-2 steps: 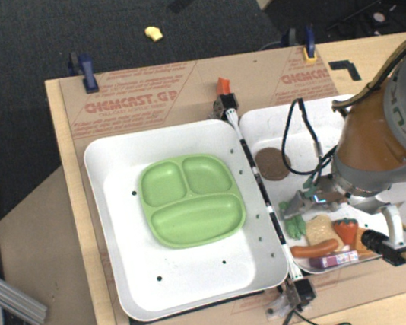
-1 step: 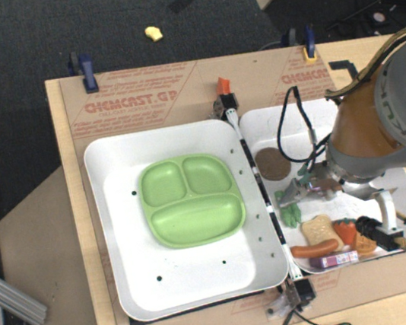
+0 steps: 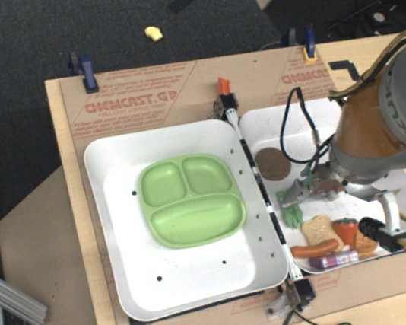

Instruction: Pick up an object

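Bench bin, right: gripper low over toy food; finger state cannot be told; green piece looks light, rigid, slippery—grip its sides.

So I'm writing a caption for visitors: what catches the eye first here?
The pale green three-compartment plastic plate lies alone in the left white bin. The grey arm with the orange band leans over the right white bin, where small toy foods crowd the near end, beside a round brown disc.

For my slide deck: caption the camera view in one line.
KUKA arm lowers its tool into the right bin of toy food; a green divided plate sits in the left bin.
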`<state>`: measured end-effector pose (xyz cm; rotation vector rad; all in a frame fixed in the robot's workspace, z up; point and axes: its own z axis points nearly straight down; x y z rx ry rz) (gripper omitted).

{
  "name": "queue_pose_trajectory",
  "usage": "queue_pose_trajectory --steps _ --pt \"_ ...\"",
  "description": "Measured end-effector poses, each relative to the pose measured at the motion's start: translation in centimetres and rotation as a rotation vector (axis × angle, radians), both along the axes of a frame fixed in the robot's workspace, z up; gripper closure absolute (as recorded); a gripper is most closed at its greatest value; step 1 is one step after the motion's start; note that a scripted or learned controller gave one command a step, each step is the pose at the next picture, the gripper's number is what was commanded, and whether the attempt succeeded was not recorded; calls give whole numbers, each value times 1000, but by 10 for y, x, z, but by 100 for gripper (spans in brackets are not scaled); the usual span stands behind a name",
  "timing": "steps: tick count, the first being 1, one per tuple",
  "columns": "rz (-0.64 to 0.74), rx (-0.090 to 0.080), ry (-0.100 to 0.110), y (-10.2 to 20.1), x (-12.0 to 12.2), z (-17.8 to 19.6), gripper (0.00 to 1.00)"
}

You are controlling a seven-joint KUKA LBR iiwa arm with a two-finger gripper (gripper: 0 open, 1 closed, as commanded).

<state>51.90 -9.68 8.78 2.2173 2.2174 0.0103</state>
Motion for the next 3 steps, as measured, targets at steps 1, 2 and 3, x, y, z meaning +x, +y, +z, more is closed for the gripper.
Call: queue_pose_trajectory --steps 1,2,3 --pt "1 -1 3 -3 14 -1 0" --pt "-2 -4 -1 2 8 0 0" --pt "1 -1 -5 3 10 12 100"
